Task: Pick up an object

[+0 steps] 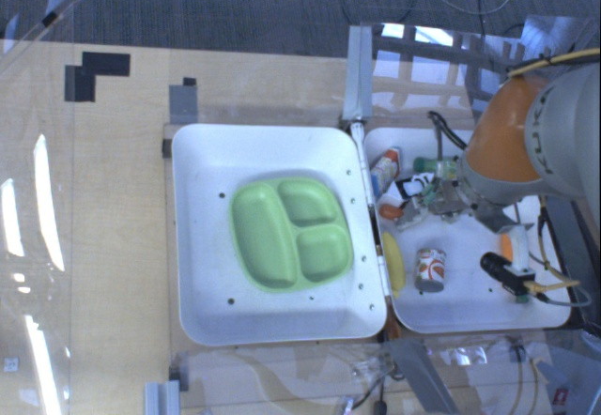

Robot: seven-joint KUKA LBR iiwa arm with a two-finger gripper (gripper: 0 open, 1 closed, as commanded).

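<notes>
Camera view: gripper low in the right bin, whether its fingers are open or closed cannot be told. Small can stands just below the fingers; clutter crowds their left. Risk: closing between crowded items and lifting away empty.

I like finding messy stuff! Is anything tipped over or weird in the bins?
Nothing looks spilled or broken. The green divided plate sits flat in the left bin. In the right bin, a small can stands upright and a yellow item lies along the wall.
</notes>
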